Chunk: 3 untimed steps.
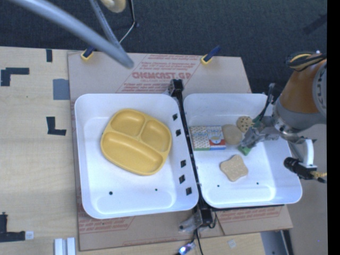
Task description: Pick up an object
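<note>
The right white bin holds several small items. A white, red and blue box lies near its left wall. Beside the box sit a tan round piece and a dotted cracker-like disc. A toast-shaped piece rests nearer the front. My gripper is down in this bin, just right of the tan piece, with a small green item at its tip. Whether anything is held is not clear. The orange-banded arm comes in from the right.
The left white bin contains a yellow divided plate. A black divider joins the two bins. Both stand on a cardboard sheet on the wooden bench. A grey pole crosses the top left.
</note>
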Available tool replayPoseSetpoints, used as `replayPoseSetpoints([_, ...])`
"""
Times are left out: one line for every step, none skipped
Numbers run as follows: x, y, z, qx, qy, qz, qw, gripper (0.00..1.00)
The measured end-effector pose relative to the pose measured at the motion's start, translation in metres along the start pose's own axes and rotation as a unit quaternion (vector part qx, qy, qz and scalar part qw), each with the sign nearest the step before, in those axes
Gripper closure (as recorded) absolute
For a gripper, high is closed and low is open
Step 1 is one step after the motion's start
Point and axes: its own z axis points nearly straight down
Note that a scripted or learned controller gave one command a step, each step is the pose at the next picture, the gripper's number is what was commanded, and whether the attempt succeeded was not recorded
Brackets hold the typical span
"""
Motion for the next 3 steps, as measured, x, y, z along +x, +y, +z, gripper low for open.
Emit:
replayPoseSetpoints([0.001, -0.006, -0.06, -0.003, -0.001, 0.0, 1.0, 1.0])
replayPoseSetpoints([0.0, -0.002, -0.104, -0.003, -0.001, 0.0, 1.0, 1.0])
replayPoseSetpoints([0.0, -0.001, -0.157, -0.004, -0.001, 0.0, 1.0, 1.0])
